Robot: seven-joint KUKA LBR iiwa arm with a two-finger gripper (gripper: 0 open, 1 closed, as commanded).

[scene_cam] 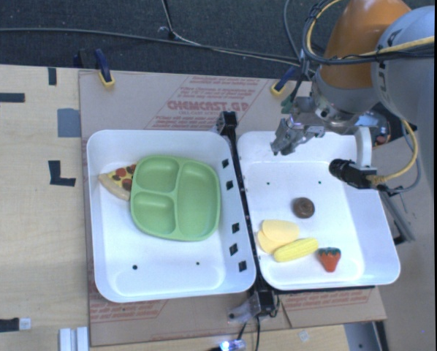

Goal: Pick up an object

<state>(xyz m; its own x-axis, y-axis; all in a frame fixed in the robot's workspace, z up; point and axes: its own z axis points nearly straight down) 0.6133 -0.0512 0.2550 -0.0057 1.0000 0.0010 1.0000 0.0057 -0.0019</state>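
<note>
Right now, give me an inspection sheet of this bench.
Surface: two white bins side by side, left bin and right bin, on a cardboard sheet.
Job's things: right bin holds brown cookie, yellow slice, corn cob touching the slice, and strawberry.
Clutter: green divided plate in left bin, overlapping a pizza slice.
Grippers: claw above right bin's far edge, holding nothing seen.
Cables: black cable behind the bench.
Surroundings: blue-yellow clamps on cardboard's far edge.
</note>
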